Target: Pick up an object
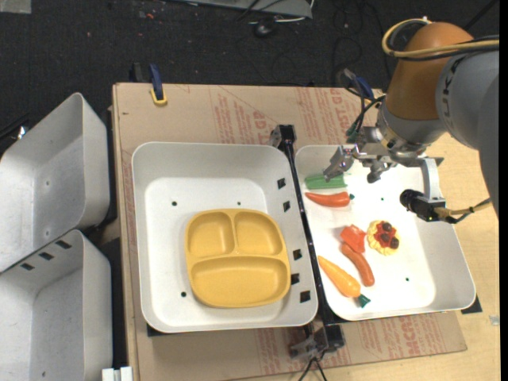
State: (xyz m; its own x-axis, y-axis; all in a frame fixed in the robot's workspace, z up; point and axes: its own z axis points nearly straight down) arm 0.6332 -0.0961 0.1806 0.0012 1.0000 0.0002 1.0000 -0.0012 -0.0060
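- Overhead, the grey arm with its orange band reaches in from the right and ends above the far part of the right bin.
- Its gripper hangs at the far left corner of that bin, just over the green end of a red chili pepper.
- Whether the fingers are apart or together cannot be told; dark linkages and cables crowd the view there, and nothing is visibly between them.
- That red chili pepper lies flat on the bin floor, green stem end toward the far side, close to the divider between the bins.
- Nearer the camera in the same bin lie a small orange-red piece, a sausage just beside it, and a carrot with a green tip, slanting toward the near edge.
- A yellow pastry with dark red berries sits right of the sausage, apart from it.
- A yellow divided tray rests in the left bin, three compartments facing up.
- Both bins sit side by side on a brown board; two more white bins stand off to the left.
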